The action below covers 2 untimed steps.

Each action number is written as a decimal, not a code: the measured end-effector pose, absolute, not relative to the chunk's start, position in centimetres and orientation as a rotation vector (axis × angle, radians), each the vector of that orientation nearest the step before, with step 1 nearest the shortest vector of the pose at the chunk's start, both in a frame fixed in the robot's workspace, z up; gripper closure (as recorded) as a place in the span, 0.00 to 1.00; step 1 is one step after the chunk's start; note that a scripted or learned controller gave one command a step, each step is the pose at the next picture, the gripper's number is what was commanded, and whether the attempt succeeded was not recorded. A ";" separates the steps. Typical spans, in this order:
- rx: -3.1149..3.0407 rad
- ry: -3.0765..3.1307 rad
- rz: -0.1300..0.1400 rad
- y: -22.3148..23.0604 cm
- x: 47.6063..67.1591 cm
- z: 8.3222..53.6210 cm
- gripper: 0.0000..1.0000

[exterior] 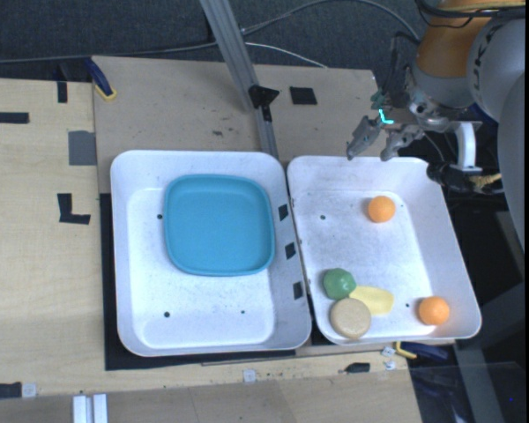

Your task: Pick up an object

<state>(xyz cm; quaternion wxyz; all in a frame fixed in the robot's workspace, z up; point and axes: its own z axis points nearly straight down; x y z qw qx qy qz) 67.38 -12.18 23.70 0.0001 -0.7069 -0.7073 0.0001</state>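
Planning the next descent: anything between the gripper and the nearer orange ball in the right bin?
Nothing visible. The gripper hangs over the right bin at its far rim; bare bin floor separates it from the orange ball. Other objects cluster at the near edge.

Gripper (376, 145) above right bin (450, 236) far rim, seemingly open; blue plate (219, 224) in left bin (137, 263)

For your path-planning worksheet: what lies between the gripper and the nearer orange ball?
In the camera view, only bare white bin floor separates the gripper from the orange ball; nothing else sits there.
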 end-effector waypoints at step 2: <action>-2.218 -2.219 0.005 -12.4 66.9 17.5 0.00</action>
